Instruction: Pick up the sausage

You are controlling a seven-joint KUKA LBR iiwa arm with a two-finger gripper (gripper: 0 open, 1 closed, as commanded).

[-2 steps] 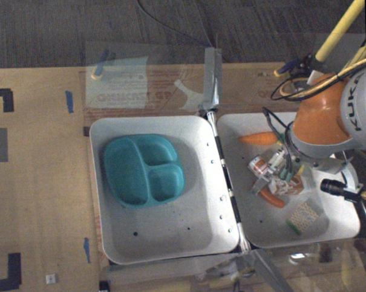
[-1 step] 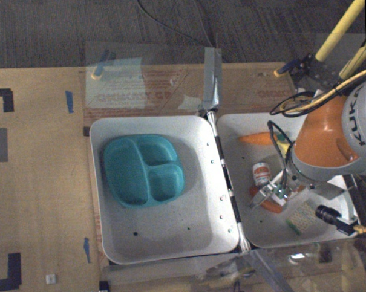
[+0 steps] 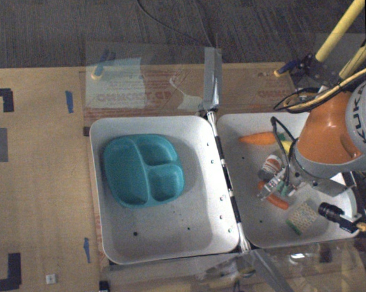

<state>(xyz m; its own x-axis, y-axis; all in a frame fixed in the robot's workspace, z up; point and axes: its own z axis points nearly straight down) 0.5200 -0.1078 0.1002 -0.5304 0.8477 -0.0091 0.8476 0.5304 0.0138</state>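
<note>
— Looking down on the bench point(image 3: 39, 179), what do you make out?

— 2 shallow white bins sit side by side. The left bin point(image 3: 156, 234) holds a teal plate point(image 3: 143, 169) with 3 compartments, lying toward its far left part. The right bin point(image 3: 253, 230) holds the smaller items, and the arm point(image 3: 328, 136) reaches into it from the right, orange band above the wrist.

— Where is the gripper?

— The gripper point(image 3: 274, 185) is low over the middle of the right bin, pointing left. Its tips are down among the items, and I cannot tell how wide the jaws stand; the blur and the wrist hide that.

— And the sausage?

— A short reddish-orange piece, which I take for the sausage point(image 3: 278, 200), lies on the bin floor just near of the gripper tips, touching or almost touching them. I cannot tell whether anything is between the tips.

— What else is in that bin?

— An orange carrot point(image 3: 257, 139) lies at the far side, well apart from the gripper. A small can with a red and white label point(image 3: 270, 166) sits just far of the tips. A speckled square sponge point(image 3: 302, 217) lies near and right of the sausage.

— Anything outside the bins?

— A clear plastic sheet point(image 3: 138, 84) is taped on the far side of the left bin, and blue tape marks point(image 3: 69, 102) dot the bench.
</note>
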